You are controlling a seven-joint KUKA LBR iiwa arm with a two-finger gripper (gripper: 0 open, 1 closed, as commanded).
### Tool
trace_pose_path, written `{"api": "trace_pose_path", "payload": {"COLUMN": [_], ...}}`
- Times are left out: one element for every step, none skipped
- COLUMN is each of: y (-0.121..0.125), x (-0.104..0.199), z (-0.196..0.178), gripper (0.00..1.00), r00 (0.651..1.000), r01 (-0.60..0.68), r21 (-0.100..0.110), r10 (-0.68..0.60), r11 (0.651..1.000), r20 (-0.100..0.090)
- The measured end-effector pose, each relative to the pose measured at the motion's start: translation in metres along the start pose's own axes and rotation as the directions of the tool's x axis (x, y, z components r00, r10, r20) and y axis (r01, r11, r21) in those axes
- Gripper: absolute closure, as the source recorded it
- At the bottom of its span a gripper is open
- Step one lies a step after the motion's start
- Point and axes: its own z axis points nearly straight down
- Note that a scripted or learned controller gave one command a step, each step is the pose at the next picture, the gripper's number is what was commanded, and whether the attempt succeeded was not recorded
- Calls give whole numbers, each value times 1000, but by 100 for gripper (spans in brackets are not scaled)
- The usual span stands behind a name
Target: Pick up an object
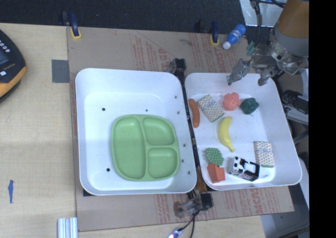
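In the camera view, the gripper (248, 75) hangs over the far edge of the right bin (287, 136), its two fingers spread apart with nothing between them. Just below it in that bin lie a pink object (231, 100) and a dark green object (249, 106), close together. A patterned packet (210, 108) and an orange sausage-shaped piece (195, 112) lie to their left, a banana (226, 133) sits near the middle, and a second packet (263, 153), a black-and-white item (244, 168), a green piece (213, 155) and a red block (216, 172) lie along the near side. The left bin (92, 127) holds a green divided plate (145, 147) on the surface (37, 142)
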Motion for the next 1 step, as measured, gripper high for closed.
{"api": "trace_pose_path", "payload": {"y": [-46], "x": [-46], "z": [113], "gripper": [0], "r00": [1000], "r01": [-2], "r21": [2], "r10": [2], "r11": [1000], "r20": [0]}}
